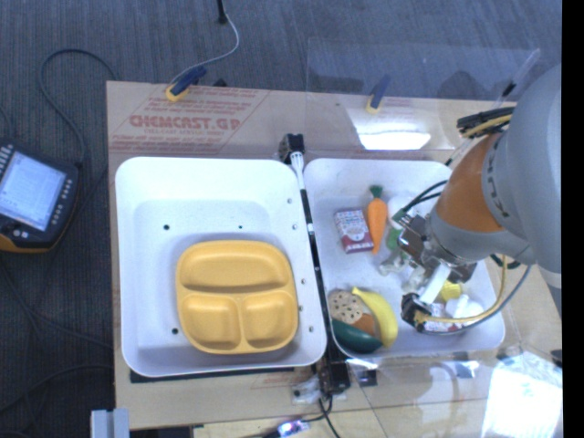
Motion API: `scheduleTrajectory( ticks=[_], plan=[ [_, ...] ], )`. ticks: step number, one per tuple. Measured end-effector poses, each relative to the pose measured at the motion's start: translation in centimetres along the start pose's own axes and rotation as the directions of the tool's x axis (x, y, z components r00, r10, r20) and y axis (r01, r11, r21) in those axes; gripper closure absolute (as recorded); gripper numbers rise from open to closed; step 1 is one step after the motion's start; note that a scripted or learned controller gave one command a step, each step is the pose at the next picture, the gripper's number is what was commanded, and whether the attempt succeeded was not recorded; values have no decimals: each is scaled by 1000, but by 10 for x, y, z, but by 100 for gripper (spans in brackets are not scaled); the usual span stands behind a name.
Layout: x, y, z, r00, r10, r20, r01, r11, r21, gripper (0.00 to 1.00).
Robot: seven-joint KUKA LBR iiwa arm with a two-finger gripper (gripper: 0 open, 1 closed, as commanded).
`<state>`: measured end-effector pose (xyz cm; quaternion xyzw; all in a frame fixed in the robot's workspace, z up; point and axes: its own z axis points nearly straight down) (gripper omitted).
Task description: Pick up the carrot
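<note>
Carpet (109,26), dark grey, fills the left and upper parts of the frame, and at the left edge a handheld pendant (32,194) with a lit screen lies on it, its black cable looping upward. Right of that sits the desk (182,121), a brown board with red lettering and a blue-and-yellow clamp (185,81) at its upper left edge. On it, left of centre, lies the left bin (146,199), white and shallow, holding a yellow divided plate (238,295) with three compartments. Touching its right wall is the right bin (338,176). Inside that one, from left to right: a round cookie (344,306) at the lower left, a green item (356,338) just below it, a banana (379,313) curving over both, a small red packet (351,229) higher up, and the carrot (377,219), upright in the frame with its green top toward the upper edge, just beside the packet's right side. Right of the carrot, apart from it, hangs the tool (415,263) at the end of the grey arm (534,172) with its orange band (470,199); whether its fingers are spread or closed cannot be told, and nothing is seen between them. Small white and yellow items (452,301) lie under the wrist at the lower right.
</note>
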<state>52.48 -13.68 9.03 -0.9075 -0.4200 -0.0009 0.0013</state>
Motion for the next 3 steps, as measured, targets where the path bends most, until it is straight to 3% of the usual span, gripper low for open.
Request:
scheduleTrajectory(
  ticks=[1, 2, 3],
  plan=[
    [10, 40, -136, 994, -113, 5, 113, 994, -10, 100],
    [83, 48, -14, 999, -43, -2, 43, 999, -23, 100],
    [114, 46, -93, 986, 168, 7, -168, 986, -2, 100]
  ],
)
